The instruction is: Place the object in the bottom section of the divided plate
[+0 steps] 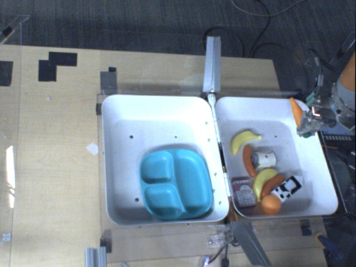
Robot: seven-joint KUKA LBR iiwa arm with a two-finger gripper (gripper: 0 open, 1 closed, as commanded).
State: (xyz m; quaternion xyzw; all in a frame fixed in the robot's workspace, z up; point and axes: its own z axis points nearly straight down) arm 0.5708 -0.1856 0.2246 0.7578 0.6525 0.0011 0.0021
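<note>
Nearest, divided plate [177, 183] sits unobstructed; claw [309, 121], partly cut off, grips a carrot [297, 112].

Divided plate [177, 183] light blue. Both bins [128, 149] white. Desk [50, 166] pale wood with black patches. Right bin: two yellow bananas [245, 140], orange-red sausage [248, 160], orange fruit [271, 204], silver can [264, 159], black-and-white patterned block [287, 188], orange carrot [297, 112] at rim.

Single fixed camera, set high above the tabletop [55, 166], looking down at a slant, far enough to take in both white bins [119, 149] side by side, floor beyond along the top edge
</note>
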